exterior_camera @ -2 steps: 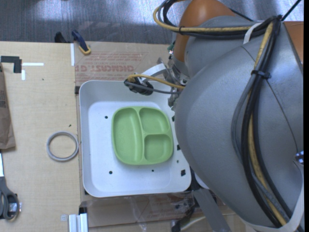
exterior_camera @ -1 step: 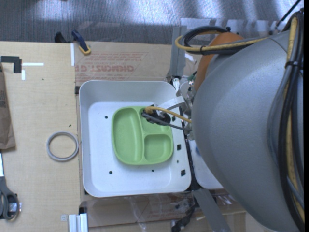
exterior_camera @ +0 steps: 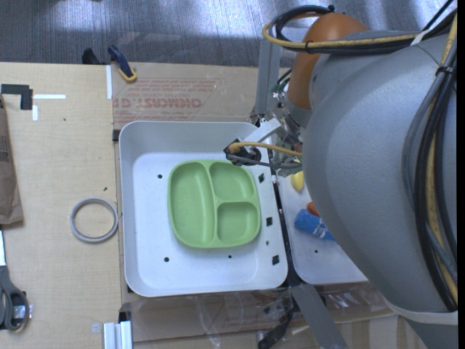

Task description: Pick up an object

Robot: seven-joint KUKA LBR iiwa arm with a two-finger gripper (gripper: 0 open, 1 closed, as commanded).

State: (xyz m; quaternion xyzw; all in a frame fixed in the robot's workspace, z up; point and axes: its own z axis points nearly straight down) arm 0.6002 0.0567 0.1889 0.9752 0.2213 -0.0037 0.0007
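A green divided plate (exterior_camera: 215, 203) lies flat in the left white bin (exterior_camera: 145, 267). In the right bin (exterior_camera: 327, 264), mostly covered by the arm, lie a yellow object (exterior_camera: 298, 181), a blue object (exterior_camera: 313, 226) and a small orange-red piece (exterior_camera: 312, 209). My gripper (exterior_camera: 270, 142) hangs below the orange band over the far end of the wall between the two bins, just beyond the plate's far right corner. A yellow-and-black cable loops out beside it. Nothing shows in its grasp.
The grey arm (exterior_camera: 385, 166) covers most of the right side. On the wooden bench left of the bins lie a grey ring (exterior_camera: 94, 219) and scissors (exterior_camera: 13, 305). A blue-yellow clamp (exterior_camera: 122, 64) sits at the cardboard's far edge.
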